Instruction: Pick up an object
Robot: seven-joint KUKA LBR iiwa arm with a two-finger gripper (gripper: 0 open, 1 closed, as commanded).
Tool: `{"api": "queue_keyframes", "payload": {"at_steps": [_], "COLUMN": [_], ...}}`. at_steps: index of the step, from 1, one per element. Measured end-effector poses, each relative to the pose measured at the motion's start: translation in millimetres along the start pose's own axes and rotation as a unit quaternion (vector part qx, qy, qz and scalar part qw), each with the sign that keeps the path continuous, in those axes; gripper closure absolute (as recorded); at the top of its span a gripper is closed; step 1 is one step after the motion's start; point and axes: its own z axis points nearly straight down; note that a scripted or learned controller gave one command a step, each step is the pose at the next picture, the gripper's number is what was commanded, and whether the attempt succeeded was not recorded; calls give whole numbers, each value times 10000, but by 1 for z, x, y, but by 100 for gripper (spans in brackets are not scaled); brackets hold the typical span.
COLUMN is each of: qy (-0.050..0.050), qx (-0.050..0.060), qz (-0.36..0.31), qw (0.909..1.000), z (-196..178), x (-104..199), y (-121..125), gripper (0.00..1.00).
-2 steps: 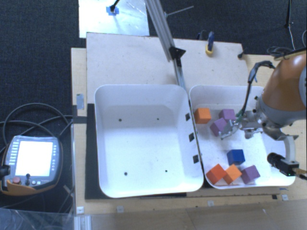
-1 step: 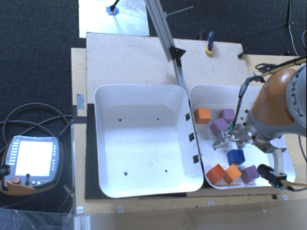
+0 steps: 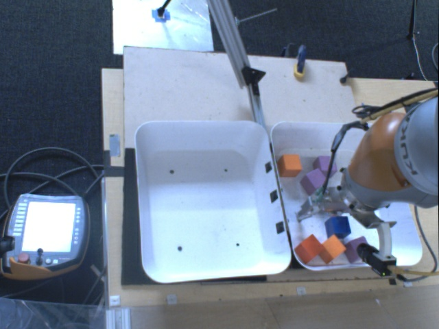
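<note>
Camera view: arm's in over the right bin [image 3: 288, 139], gripper [image 3: 322, 204] low among the blocks. Can't tell if the fingers are apart or together, wrist hides them. Blue cube [image 3: 337, 226] sits just beside it, near side; 2 purple blocks [image 3: 314, 180] far side, orange cube [image 3: 290, 164] far-left, well apart. Best bet imo: centre over 1 block, drop straight, avoid neighbours. Left bin [image 3: 147, 184] untouched.

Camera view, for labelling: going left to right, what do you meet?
Teach pendant → left bin → orange cube near the right bin's left wall → blue cube → orange band.
</note>
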Motion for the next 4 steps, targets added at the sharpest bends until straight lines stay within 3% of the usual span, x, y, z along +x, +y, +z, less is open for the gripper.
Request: {"api": "queue_keyframes", "payload": {"at_steps": [1,3,4], "qy": [-4,-10,5], "qx": [-29,-54,-28], "qz": [-7,-14,-41], "qw": [10000,10000,10000], "z": [-13,-118,-127], "x": [-1,8,56], "y": [2,2,-4], "gripper": [100,100,100]}}
